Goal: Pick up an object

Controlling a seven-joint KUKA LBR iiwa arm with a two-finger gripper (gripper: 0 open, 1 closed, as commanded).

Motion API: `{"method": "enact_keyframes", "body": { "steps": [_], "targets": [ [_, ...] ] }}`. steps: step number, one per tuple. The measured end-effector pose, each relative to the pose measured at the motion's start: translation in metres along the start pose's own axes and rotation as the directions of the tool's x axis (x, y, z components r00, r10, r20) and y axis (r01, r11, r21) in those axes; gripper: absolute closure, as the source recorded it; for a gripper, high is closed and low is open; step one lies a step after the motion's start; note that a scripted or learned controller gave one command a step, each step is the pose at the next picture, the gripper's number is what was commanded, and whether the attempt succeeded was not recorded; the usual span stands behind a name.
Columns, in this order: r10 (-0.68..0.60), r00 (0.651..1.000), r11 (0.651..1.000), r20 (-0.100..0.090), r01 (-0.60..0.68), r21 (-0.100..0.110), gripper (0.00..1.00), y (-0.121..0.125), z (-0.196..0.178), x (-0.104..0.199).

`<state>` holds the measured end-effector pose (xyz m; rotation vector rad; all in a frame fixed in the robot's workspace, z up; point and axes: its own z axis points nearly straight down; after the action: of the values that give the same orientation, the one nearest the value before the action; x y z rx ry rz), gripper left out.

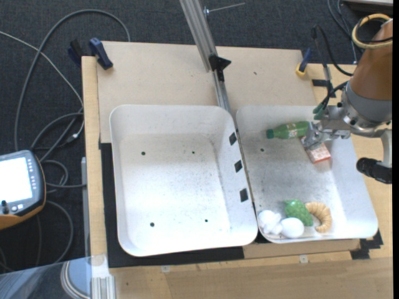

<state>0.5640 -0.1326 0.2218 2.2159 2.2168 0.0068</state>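
- Two white bins side by side: left bin (168,179), right bin (280,173) carrying all the clutter
- The arm (374,73) reaches in from the right, gripper (319,139) low over the right bin's far end; grip state, cannot tell
- Green bottle (288,131) lies flat just left of the gripper
- Small red-and-white box (318,154) right beneath it
- Near corner: green lump (299,210), croissant-like piece (322,215), white egg shapes (280,224) bunched together
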Motion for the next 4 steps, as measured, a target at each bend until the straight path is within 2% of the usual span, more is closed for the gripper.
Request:
{"method": "enact_keyframes", "body": {
  "steps": [1, 3, 4],
  "targets": [
    [-0.001, 1.0, 1.0, 0.0, 0.001, 0.0, 1.0, 0.002, -0.052, 0.0],
    [-0.006, 1.0, 1.0, -0.003, 0.006, 0.004, 1.0, 0.056, -0.043, 0.093],
    [-0.007, 1.0, 1.0, -0.003, 0.007, 0.004, 1.0, 0.073, -0.043, 0.147]
  ]
}}
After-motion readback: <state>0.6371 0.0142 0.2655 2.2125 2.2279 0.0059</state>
